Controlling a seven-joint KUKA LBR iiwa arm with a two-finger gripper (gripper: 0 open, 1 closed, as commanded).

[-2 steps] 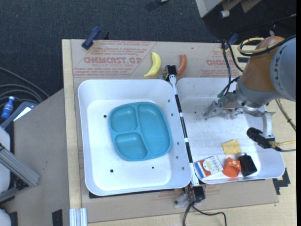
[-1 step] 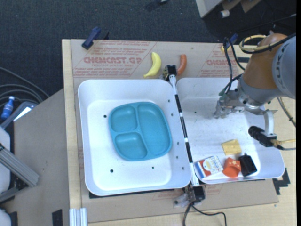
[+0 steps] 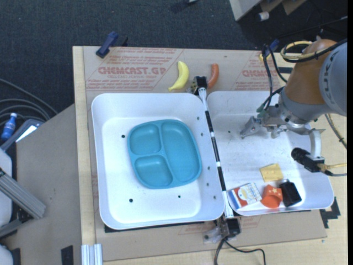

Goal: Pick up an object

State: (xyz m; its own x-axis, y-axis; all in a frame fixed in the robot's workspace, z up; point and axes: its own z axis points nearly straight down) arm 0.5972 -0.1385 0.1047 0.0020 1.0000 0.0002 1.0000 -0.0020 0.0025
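Observation:
My gripper (image 3: 249, 128) hangs low over the upper left part of the right bin (image 3: 237, 106), pointing left, with nothing seen in it. Loose objects lie along that bin's near edge, well apart from the gripper: a yellow wedge (image 3: 271, 173), a red and white carton (image 3: 244, 195), an orange-red piece (image 3: 270, 198) and a black block (image 3: 290, 193). The grey arm with its orange band (image 3: 309, 81) reaches in from the right above the bin.
A blue divided plate (image 3: 164, 153) lies in the left bin (image 3: 110, 115). Behind the bins, on the bench, rest a yellow banana (image 3: 179, 76) and an orange sausage-shaped toy (image 3: 213, 75). A black cable end (image 3: 303, 159) hangs by the wrist.

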